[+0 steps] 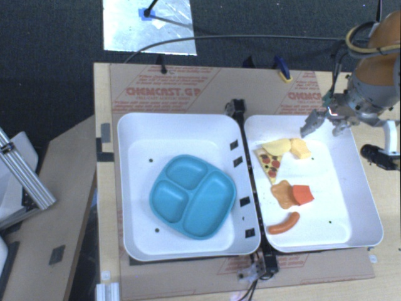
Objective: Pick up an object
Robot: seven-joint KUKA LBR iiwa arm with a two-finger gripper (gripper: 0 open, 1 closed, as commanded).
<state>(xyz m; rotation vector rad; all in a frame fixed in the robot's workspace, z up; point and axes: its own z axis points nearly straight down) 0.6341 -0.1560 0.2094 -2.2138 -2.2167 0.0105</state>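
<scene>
Two bins sit side by side on a board (188, 86) that lies on the bench. In the left bin (135, 168) a divided plate (192, 196) lies near the middle, toward the front. The right bin (351, 199) holds the food pieces in its left half: a pizza slice (270, 162) toward the back, with a cheese wedge (278, 146) touching it behind and a lump (300, 148) just right of the wedge. Nearer the front lies a nugget (282, 194) with a block (302, 194) touching its right side, and a sausage (284, 223) lies in front of both. The gripper (326, 123) hangs over the right bin's back edge, behind and right of the lump. A sheet (148, 16) lies on the floor behind the bench.
</scene>
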